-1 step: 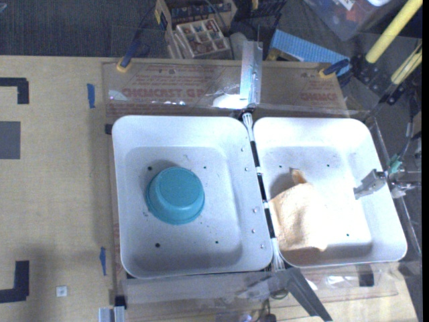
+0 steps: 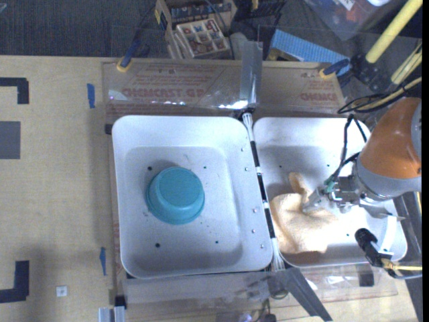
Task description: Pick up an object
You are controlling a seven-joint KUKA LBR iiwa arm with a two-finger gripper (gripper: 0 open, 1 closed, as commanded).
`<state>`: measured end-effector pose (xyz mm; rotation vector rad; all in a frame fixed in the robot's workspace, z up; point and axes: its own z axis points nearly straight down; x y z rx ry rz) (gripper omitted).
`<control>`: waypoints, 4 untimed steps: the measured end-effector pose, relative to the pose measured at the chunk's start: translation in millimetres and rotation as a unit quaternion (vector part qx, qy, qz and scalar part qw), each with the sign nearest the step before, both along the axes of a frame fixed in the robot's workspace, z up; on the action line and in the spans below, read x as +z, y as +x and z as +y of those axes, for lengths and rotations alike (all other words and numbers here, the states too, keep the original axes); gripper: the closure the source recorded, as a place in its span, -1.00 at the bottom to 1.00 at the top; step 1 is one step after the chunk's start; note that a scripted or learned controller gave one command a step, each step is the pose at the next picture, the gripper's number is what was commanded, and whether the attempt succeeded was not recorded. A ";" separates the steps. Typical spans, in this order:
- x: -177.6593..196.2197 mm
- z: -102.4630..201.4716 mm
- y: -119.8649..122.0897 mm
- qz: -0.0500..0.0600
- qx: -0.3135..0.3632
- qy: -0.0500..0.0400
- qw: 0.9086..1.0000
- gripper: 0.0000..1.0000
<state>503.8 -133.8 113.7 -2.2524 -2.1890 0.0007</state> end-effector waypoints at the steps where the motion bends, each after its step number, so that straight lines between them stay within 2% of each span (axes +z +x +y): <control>1: -23.6 36.2 18.4 -0.005 0.041 0.000 0.999 -1.00; 2: 70.6 59.2 16.0 0.000 -0.109 -0.001 0.994 -1.00; 3: 70.1 -20.9 39.5 -0.001 -0.069 -0.001 0.998 -1.00; 4: -18.6 39.3 101.2 -0.001 -0.094 -0.001 0.996 -1.00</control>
